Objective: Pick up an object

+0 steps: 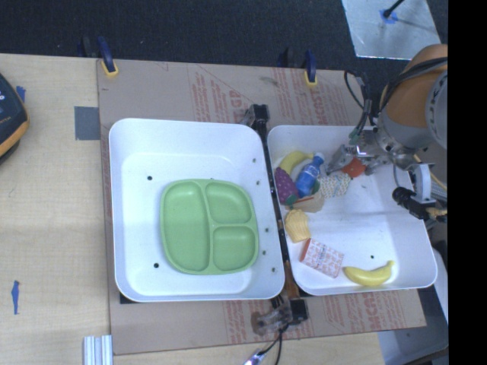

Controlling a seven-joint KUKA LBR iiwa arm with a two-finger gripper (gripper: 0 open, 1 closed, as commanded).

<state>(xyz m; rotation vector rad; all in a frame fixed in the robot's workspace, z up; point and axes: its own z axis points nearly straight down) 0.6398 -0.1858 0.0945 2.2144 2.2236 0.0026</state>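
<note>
The loose objects all lie in the right bin [396, 226], and most are clustered against its far left wall. A small orange-red item [355, 168] lies nearest the gripper [347, 161], directly beside or under its tip; contact cannot be confirmed. Whether the gripper is open or closed cannot be told from this view, and no object is visibly held. A pale checkered packet [333, 185] lies just beside the orange-red item, toward the near side. To its left, a blue bottle [308, 175] lies at a slant. It touches a yellow curved piece [292, 160] on the far side and a purple object [284, 185] against the bin wall. These crowded items obstruct access to one another. A yellow ridged item [297, 225] lies nearer, apart from the cluster. A red-and-white patterned packet [323, 257] and a banana [370, 274] lie near the front wall, well apart from the gripper. The arm [415, 101] enters from the right, above the bin's far right corner. The left bin [129, 204] holds a green divided plate [207, 225]. Both bins rest on a cardboard sheet [190, 90] on the worktop [46, 226]. The sheet is held at its far edge by blue clamps [106, 56].
</note>
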